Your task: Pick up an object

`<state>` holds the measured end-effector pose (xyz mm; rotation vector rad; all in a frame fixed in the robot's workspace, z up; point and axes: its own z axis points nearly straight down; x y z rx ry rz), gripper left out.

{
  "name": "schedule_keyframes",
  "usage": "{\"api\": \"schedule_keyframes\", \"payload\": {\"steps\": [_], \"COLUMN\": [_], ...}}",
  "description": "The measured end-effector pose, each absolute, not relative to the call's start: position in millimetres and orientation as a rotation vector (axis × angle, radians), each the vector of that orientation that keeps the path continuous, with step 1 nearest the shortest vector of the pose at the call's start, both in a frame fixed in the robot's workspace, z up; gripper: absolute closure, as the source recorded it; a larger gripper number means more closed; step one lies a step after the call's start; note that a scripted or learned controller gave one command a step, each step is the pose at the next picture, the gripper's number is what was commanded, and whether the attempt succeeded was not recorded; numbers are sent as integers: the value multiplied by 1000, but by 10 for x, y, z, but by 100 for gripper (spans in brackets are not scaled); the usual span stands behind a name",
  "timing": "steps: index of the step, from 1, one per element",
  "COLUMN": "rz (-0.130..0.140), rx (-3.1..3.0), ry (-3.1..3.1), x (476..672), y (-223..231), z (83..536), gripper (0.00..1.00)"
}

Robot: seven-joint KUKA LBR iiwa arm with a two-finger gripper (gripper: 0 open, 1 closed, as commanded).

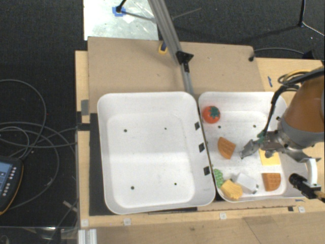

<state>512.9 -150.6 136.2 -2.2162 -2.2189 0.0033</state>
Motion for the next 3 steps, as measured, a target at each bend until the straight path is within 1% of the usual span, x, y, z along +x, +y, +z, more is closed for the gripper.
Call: {"api": "schedule_keyframes", "payload": {"steps": [1, 2, 3], "rz": [-3, -5, -6], "rx": [-2222, -2221, -2223], "ry": [-2225, -2230, -2232], "x": [5151, 5163, 5183], "y": [-1520, -1546, -1649], "z": [1504, 1938, 2526], "gripper": [100, 100, 100]}}
